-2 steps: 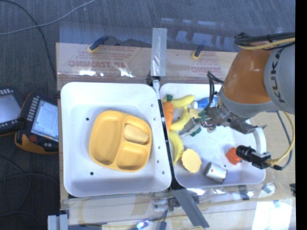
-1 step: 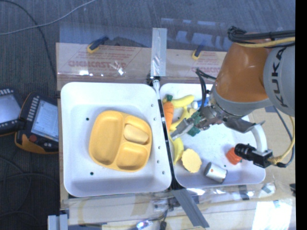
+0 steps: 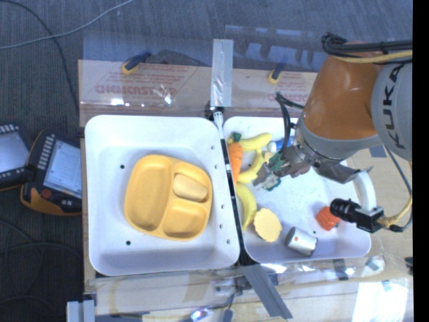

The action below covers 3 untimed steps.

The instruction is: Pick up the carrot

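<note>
Tabletop carries two white bins (image 3: 100, 200). Carrot (image 3: 235, 158) lies against right bin's left wall, 9 o'clock of jaws (image 3: 268, 174); jaws' opening: cannot tell; likely lining up.

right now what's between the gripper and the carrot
In the camera view, a yellow banana lies in the stretch between the gripper and the carrot, which rests against the left wall of the right bin.
</note>
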Available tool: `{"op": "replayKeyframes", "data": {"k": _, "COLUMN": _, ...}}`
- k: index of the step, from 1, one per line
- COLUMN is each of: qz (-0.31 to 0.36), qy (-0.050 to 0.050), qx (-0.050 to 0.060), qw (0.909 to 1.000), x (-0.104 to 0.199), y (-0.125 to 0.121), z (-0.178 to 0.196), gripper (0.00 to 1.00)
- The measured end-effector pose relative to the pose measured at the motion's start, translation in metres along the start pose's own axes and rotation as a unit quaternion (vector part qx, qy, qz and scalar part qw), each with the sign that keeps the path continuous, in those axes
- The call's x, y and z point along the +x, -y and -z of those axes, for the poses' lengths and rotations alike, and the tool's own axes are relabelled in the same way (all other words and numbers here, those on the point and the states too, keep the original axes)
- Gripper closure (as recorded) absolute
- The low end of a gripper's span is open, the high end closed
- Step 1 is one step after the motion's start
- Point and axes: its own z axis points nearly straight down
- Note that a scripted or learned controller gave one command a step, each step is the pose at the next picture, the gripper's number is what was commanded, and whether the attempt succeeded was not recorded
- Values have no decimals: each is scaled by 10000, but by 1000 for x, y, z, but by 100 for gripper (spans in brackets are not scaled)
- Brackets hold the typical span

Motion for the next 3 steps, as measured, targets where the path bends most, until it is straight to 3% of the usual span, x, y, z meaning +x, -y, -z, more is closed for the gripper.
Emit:
{"op": "replayKeyframes", "data": {"k": 1, "qz": 0, "qy": 0, "qx": 1, "qw": 10000, "x": 0, "y": 0, "z": 0, "gripper": 0}}
{"op": "replayKeyframes", "data": {"k": 2, "qz": -586, "qy": 1, "qx": 7, "qw": 9983, "x": -19, "y": -65, "z": -26, "gripper": 0}}
{"op": "replayKeyframes", "data": {"k": 3, "qz": -1016, "qy": 5, "qx": 13, "qw": 9948, "x": -52, "y": -7, "z": -90, "gripper": 0}}
